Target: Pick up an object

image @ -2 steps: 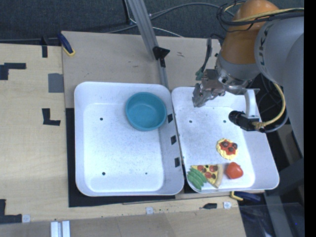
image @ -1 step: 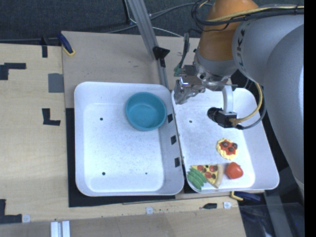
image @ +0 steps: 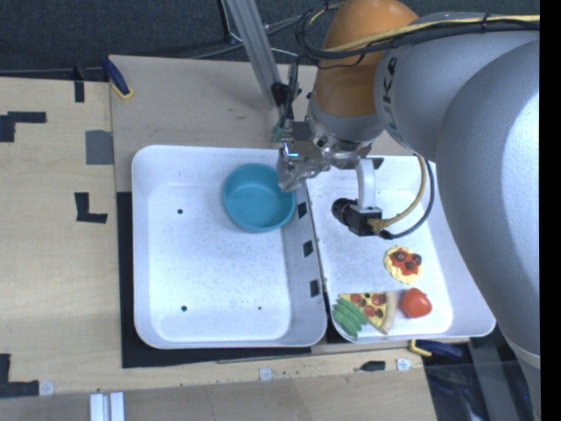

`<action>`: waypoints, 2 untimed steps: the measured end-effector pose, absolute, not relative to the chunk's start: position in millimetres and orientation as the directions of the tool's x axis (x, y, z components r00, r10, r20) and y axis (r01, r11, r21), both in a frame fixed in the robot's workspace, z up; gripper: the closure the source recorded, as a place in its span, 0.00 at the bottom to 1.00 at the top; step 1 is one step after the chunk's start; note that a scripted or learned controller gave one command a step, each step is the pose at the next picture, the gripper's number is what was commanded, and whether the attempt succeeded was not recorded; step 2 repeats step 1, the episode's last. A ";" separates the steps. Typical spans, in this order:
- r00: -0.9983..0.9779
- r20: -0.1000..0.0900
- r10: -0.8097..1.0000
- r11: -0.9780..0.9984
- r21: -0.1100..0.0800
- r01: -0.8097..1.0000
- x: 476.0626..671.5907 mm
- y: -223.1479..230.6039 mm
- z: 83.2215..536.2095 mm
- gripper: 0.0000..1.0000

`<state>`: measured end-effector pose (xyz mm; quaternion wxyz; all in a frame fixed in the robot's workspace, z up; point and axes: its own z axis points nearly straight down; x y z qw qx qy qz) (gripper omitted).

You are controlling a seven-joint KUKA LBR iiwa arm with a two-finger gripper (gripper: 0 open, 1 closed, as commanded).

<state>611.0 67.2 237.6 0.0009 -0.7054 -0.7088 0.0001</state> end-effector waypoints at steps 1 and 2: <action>-0.002 0.000 1.000 0.002 -0.002 1.000 617.7 95.1 222.0 1.00; -0.002 0.000 1.000 0.002 -0.002 1.000 617.7 95.1 222.0 1.00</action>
